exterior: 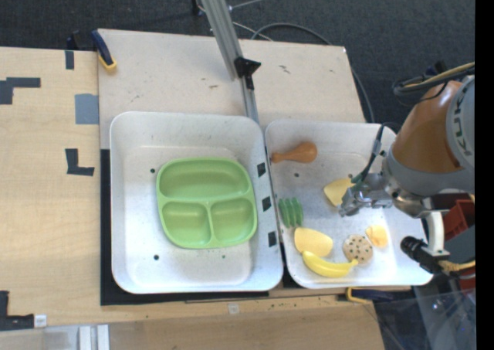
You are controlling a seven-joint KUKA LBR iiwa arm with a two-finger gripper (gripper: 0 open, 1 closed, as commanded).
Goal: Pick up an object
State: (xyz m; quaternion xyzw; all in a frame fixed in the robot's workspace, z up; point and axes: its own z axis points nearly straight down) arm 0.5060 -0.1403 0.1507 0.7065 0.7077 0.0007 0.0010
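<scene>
The claw point(353, 203) is seen low in the right bin point(324, 130), reached in from three o'clock beneath the grey and orange arm point(429, 147). How far it is parted cannot be told from this angle, and nothing is seen gripped in it.

The nearest candidate is judged to be the pale yellow wedge point(336, 191), which lies just beside the claw toward nine o'clock, touching it or nearly so; which of the two cannot be made out. The wedge is flat-looking and roughly triangular, with no strong long axis to line up against.

Other pieces are spread below. A small orange cube point(377, 236) is seen near the claw at about five o'clock. A speckled cookie point(357, 249) sits at six o'clock, with a banana point(327, 266) beyond it at about seven, its long axis running roughly three to nine along the bin's near wall. A yellow lemon-like lump point(312, 242) rests touching the banana's upper side. A green ribbed piece point(290, 212) lies by the divider at nine o'clock, and a brown drumstick shape point(293, 154) is set well apart at eleven.

In the left bin point(123, 186) a green divided plate point(207, 202) is seen.

A short shift toward nine o'clock is judged enough to centre on the wedge; a thin edge like that could slip.
</scene>
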